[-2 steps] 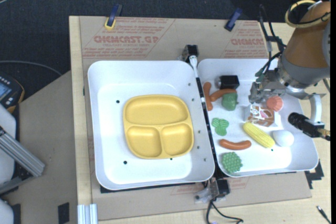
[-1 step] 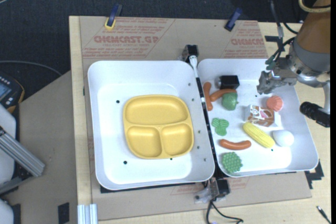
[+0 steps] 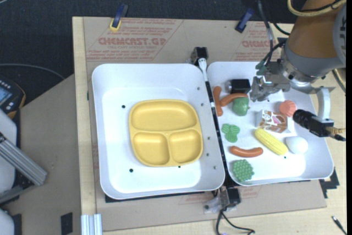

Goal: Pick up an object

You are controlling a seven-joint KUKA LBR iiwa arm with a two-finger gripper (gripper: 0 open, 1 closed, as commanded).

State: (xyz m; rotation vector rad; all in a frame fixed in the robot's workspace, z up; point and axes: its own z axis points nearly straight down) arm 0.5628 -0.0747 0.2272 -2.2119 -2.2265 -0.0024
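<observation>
In the left bin (image 3: 104, 118) my yellow divided tray (image 3: 165, 131) lies in plain sight. In the right bin (image 3: 313, 170), a black block (image 3: 240, 85) sits at the far edge, a green ball (image 3: 240, 106) and orange sausage (image 3: 223, 100) just beside it. My tool (image 3: 263, 91) hangs over that far edge; its tips blur together, so I cannot tell their state. My arm's orange band (image 3: 316, 14) is cut off by the right edge.

right bin (image 3: 308, 170): toy food loose on floor — corn (image 3: 270, 141), two sausages (image 3: 246, 151), broccoli (image 3: 230, 131), egg (image 3: 297, 145), green ball (image 3: 240, 105), all lying flat.
</observation>
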